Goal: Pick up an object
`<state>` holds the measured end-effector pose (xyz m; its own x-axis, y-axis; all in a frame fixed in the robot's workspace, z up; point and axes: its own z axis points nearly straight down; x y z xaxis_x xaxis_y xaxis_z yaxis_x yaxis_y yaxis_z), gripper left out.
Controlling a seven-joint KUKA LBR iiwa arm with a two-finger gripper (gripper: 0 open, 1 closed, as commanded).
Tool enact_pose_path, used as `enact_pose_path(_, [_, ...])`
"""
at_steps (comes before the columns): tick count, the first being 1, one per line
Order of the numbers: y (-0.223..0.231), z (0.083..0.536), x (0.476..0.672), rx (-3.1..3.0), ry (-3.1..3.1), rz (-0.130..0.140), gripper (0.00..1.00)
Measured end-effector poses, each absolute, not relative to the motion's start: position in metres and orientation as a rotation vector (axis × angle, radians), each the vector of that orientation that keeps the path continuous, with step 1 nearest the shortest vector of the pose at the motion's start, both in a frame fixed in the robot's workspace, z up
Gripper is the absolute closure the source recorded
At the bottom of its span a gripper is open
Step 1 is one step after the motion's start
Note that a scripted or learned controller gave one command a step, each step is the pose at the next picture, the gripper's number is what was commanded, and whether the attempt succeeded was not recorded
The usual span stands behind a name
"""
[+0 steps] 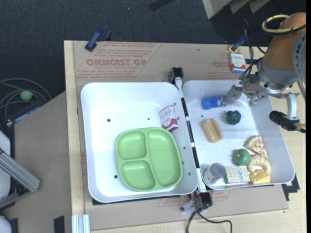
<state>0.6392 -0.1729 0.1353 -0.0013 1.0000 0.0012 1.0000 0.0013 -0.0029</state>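
Observation:
My gripper (234,94) hangs over the far part of the right bin (194,92), at the end of the grey arm with its orange band (285,42). It sits just right of a small blue bottle (211,102) lying on the bin floor, close to it or touching it. Slightly nearer lies a dark green lump (233,116). A tan bread roll (212,130) rests left of centre. Nothing shows as lifted off the floor.
The near end of the right bin holds a green apple (241,156), a pizza slice (256,145), a silver cup (216,171), a flat box (236,174) and a yellow block (260,177). The left bin (92,130) holds a green divided plate (147,158) and a red-white carton (168,117).

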Motion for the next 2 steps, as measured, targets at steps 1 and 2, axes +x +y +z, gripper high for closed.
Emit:
enact_pose_path(1, [-0.152, 0.084, 0.600, -2.220, -2.220, 0.002, 0.00])
enact_pose_path(2, [-0.153, 0.095, 0.601, -2.222, -2.222, -0.001, 1.00])
